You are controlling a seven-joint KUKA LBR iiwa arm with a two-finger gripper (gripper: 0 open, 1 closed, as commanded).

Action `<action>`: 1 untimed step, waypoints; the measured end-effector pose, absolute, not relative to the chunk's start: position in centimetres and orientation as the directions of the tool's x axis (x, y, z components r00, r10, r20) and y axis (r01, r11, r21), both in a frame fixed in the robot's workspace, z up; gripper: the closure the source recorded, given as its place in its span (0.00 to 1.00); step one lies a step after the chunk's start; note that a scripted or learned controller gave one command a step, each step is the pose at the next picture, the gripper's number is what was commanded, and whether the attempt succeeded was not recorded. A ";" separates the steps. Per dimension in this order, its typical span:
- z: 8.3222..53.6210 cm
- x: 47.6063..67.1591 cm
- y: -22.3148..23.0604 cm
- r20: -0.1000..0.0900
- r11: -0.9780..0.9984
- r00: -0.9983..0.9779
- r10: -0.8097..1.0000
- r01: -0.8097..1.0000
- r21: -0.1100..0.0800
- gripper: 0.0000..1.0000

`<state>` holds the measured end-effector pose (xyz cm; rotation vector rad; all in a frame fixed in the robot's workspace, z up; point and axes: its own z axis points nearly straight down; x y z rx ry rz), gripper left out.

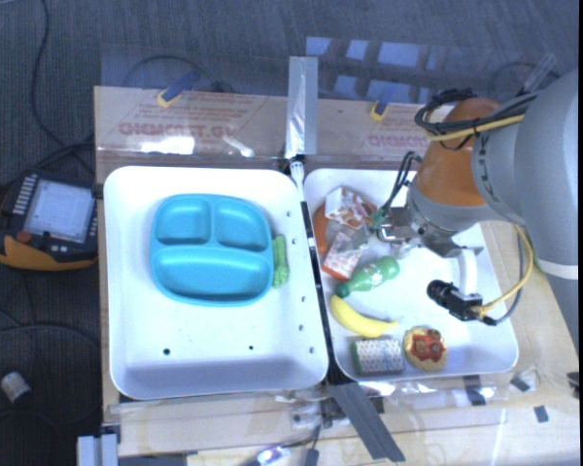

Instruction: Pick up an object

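Observation:
In the right bin (496, 343) lie a crinkled orange and white snack bag (342, 229), a green bottle (371, 275), a yellow banana (361, 320), a grey ridged block (377, 356) and a red round toy (426, 348). My gripper (389, 225) hangs low over that bin, under the orange wrist band (447, 178). It sits at the right edge of the snack bag and just above the green bottle. The arm hides the bin's upper right part.
The left bin (214, 348) bears a blue divided plate (212, 248) with a small green piece (280, 259) along its right side. A black cable plug (452, 299) hangs off the arm over the right bin. A handheld pendant (44, 221) lies left of the bench.

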<state>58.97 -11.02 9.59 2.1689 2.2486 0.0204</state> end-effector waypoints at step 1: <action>9.4 65.4 -10.8 0.002 -0.088 0.088 0.996 0.996 -0.031 0.00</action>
